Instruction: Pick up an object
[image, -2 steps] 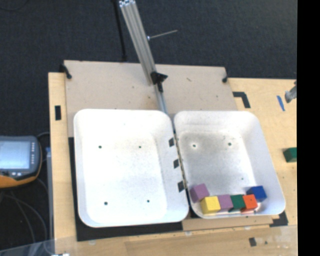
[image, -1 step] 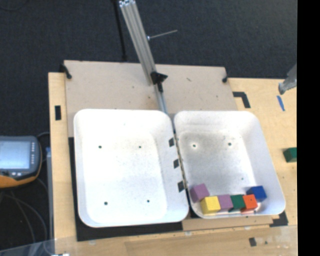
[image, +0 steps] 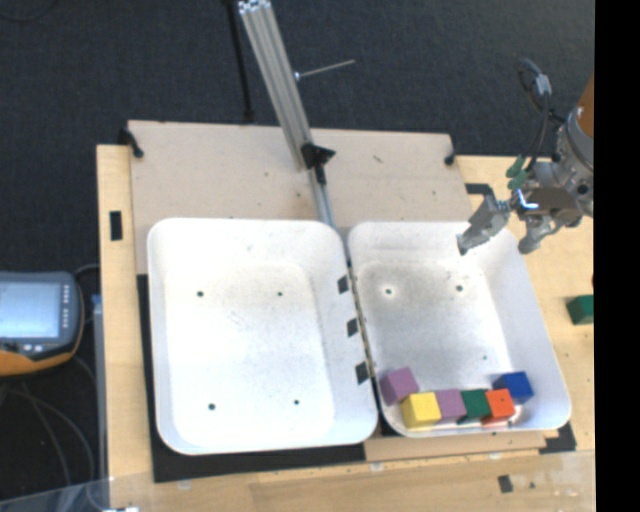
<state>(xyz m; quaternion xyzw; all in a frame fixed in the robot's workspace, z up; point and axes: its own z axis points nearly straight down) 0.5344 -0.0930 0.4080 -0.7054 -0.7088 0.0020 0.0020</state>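
1. The tool (image: 508, 228) hangs over the right bin (image: 450, 320) near that bin's 1 o'clock corner, its two fingers spread apart with nothing between them.
2. The things to pick lie together along the right bin's 6 o'clock wall: a purple block (image: 399, 384), a yellow block (image: 421, 409), a second purple block (image: 450, 404), a green block (image: 473, 404), an orange block (image: 499, 405) and a blue block (image: 514, 385).
3. The left bin (image: 250, 330) sits just beside the right one, at its 9 o'clock.
4. A small green object (image: 580, 309) rests on the tabletop (image: 110, 300) outside the right bin, at its 3 o'clock.
5. My judgement is that the pick has not begun: the tool is well apart from the cluster and must travel toward 6 o'clock and descend.
6. Risk one: the blocks touch or nearly touch in a row, so a finger may land on a neighbour's top and never reach the gap, leaving the tool closing on air.
7. Risk two: the row hugs the bin wall, so a finger on the 6 o'clock side could strike the rim and stop the descent.
8. Risk three: a pinch may squeeze two blocks at once, and one could slip out on the lift.
9. The purple block at the cluster's 10 o'clock edge and the blue block at its 2 o'clock edge look the most exposed, hence the safer targets.
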